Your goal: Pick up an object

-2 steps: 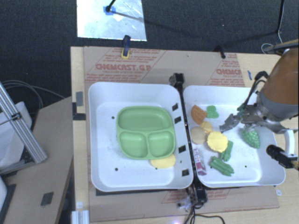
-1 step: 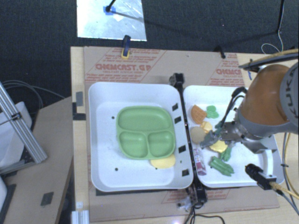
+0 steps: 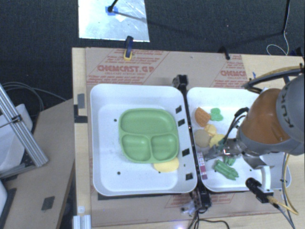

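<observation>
In the right bin (image 3: 228, 95) lie several small toy foods: an orange piece (image 3: 202, 116), a small green piece (image 3: 216, 113), a beige round piece (image 3: 202, 138), a yellow piece (image 3: 217, 139) and a long green piece (image 3: 226, 170). My gripper (image 3: 215, 151) is low in this bin, just right of the beige piece, below the yellow one and above the long green one. The grey wrist with its orange band (image 3: 259, 120) covers the bin's right half. Nothing visibly hangs from the gripper.
The left bin (image 3: 105, 128) holds a green divided plate (image 3: 147, 135) with a flat yellow piece (image 3: 167, 165) at its lower edge. A black divider (image 3: 189, 137) runs between the bins. Cables trail at the bench's right and front edges.
</observation>
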Controlling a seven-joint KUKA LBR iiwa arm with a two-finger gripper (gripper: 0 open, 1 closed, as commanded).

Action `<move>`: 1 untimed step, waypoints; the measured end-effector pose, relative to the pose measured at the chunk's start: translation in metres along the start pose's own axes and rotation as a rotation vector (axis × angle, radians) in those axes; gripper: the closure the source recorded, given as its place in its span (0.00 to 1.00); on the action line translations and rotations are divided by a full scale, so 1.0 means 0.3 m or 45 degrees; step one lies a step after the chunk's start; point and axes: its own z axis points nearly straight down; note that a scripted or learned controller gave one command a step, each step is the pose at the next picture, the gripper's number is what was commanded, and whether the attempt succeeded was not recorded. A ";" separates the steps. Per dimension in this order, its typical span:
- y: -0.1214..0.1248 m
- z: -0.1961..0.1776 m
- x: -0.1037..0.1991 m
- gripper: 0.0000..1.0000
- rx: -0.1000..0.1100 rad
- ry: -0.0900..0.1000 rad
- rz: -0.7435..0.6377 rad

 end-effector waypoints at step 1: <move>0.002 -0.350 0.128 0.00 0.004 0.007 -0.014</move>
